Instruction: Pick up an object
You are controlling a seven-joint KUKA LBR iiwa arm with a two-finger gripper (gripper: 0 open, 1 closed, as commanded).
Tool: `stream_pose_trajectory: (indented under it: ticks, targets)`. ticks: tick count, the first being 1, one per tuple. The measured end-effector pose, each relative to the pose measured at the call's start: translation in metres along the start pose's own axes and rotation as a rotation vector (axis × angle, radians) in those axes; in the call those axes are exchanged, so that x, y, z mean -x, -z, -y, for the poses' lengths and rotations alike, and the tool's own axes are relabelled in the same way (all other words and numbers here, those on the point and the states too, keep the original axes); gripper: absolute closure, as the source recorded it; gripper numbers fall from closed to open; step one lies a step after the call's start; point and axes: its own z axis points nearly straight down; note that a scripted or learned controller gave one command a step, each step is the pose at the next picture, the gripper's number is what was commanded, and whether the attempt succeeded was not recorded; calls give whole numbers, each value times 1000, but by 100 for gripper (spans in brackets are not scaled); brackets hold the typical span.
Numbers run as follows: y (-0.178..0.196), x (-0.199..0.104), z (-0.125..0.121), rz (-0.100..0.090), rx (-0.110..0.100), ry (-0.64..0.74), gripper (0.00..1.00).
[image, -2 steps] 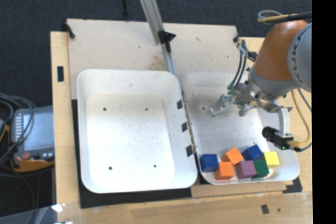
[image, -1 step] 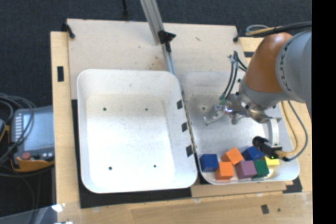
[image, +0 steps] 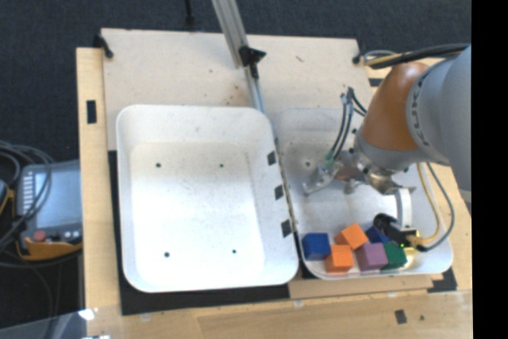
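Several small blocks lie bunched at the near end of the right bin: a blue one, two orange ones, a purple one, a green one and a dark blue one. My gripper hangs low over the bin's middle, up and to the left of the blocks and apart from them. Nothing shows in its grasp. The grey arm with its orange band covers the bin's right side.
The left white bin sits beside the right one, their rims touching. A slanted aluminium post rises from the board behind the bins. Cables loop off the wrist by the right rim. A control box sits off the bench's left.
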Motion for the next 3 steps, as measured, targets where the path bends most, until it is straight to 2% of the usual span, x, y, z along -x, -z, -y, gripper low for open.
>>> stream_pose_trajectory:
  ticks: [1,2,3]
  targets:
    - [13,1,-1,0,6,-7,100]
    - [74,10,-2,-1,5,-3,100]
    - [112,12,-3,-1,4,7,100]
